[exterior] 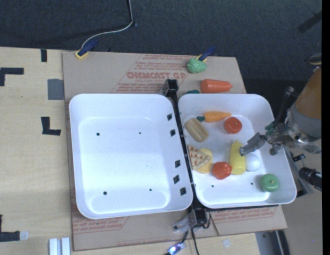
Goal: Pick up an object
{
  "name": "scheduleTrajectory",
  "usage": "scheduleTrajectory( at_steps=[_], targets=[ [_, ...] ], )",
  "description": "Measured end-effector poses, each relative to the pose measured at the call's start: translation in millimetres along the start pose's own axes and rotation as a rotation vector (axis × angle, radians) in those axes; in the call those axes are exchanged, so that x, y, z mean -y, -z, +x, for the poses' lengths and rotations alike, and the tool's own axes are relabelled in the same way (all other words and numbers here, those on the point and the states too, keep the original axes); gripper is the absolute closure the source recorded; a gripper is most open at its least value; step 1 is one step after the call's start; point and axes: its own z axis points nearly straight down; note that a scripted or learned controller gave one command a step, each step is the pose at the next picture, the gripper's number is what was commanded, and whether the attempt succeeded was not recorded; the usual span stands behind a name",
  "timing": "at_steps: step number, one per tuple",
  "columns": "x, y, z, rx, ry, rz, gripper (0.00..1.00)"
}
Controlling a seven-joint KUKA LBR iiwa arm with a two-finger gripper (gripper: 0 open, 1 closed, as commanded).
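1. Though no single target is marked, the right bin [263, 106] holds the candidates: yellow corn-like piece [237, 158], long axis near vertical in the view, slightly tilted, lower end toward the near rim.
2. Small carrot [216, 116] lies with long axis left-right, orange tip pointing right, green end left.
3. Tan bread-roll piece [196, 129] sits on a diagonal, upper-left to lower-right, by the divider wall.
4. Round items, no clear axis: red tomato [233, 125], second red piece [221, 170] touching the corn's lower left, white egg [253, 163] just right of the corn, green round piece [269, 183] near the right front corner.
5. Pizza-like wedge [200, 159] sits left of the corn, near the divider.
6. Hand [253, 145] reaches in from the right, dark fingers tipped left and down, over the corn's upper end and the egg. Cannot tell whether it is spread or clenched; nothing seen between the fingers.
7. Left bin [122, 153] sits beside the right one, rims touching.
8. Both bins rest on a cardboard sheet [149, 73] on the tan surface [26, 142].
9. Outside the bins, on the cardboard: larger carrot [216, 86], lying left-right, and a green lump [196, 65] behind it.
10. Dark floor [207, 15] behind, with a white cable [119, 28] ending at a yellow clip.
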Motion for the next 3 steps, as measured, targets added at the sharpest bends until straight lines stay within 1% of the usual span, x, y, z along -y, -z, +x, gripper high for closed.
scheduleTrajectory(
  at_steps=[1, 2, 3],
  targets=[
    [-58.4, -119.0, -18.0, 0.003, 0.003, -0.002, 0.00],
    [-58.5, -101.7, -18.1, 0.004, 0.002, -0.006, 1.00],
    [13.0, -111.7, -0.9, 0.004, -0.004, -0.012, 1.00]
  ],
)
